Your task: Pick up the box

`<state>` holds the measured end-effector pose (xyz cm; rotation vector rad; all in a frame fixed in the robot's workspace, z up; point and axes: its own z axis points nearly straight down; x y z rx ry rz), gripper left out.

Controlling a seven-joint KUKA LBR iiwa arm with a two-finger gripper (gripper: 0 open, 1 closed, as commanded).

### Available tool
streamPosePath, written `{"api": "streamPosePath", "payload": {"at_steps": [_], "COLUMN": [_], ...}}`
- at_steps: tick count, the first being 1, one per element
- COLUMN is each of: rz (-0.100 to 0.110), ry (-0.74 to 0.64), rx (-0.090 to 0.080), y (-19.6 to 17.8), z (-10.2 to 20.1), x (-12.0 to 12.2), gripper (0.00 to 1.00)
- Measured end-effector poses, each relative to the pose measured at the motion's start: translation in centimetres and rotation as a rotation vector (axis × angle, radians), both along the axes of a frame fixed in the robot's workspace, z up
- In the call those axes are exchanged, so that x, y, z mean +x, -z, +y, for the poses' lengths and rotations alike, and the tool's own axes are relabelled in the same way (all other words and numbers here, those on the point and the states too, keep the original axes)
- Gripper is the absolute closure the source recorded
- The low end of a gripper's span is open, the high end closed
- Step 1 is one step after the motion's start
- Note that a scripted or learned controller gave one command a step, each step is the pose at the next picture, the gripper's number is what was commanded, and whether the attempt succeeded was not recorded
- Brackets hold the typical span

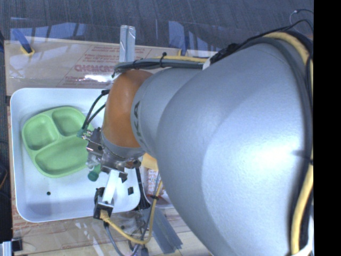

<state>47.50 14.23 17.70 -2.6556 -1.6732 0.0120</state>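
Box of printed card, white with red and orange marking (153, 181): a narrow strip of it shows at the right edge of the left shallow white bin (16, 143), just beside the claw (106, 164) and largely covered by the grey arm (229, 143). Its full outline and its attitude cannot be determined.

**Claw state.** The claw hangs low over the right side of the left bin, below the orange wrist band (120, 108). Whether it is apart or together cannot be told. Nothing is seen clamped in it.

**Step in hand.** Judged as the approach to the grasp; the box is not yet lifted.

**Next move.**
1. Shift the claw toward the bin's right edge until it is centred over the box.
2. Descend, close across the narrower faces, then lift straight up.

**Edges and open room.**
- The box appears to lie against or near the bin's right wall, so one side of the grasp has little clearance.
- The green three-compartment plastic plate (53, 143) occupies the left half of the bin, apart from the claw.
- The bin floor toward the near left corner is open, save one small dark speck (48, 193).
- The tabletop (64, 233) borders the bin's near edge.
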Motion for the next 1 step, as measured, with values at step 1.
{"api": "streamPosePath", "payload": {"at_steps": [1], "rz": [-0.004], "ry": [0.214], "rx": [0.0], "y": [-6.58], "z": [7.71], "x": [-0.01], "gripper": [1.0]}}
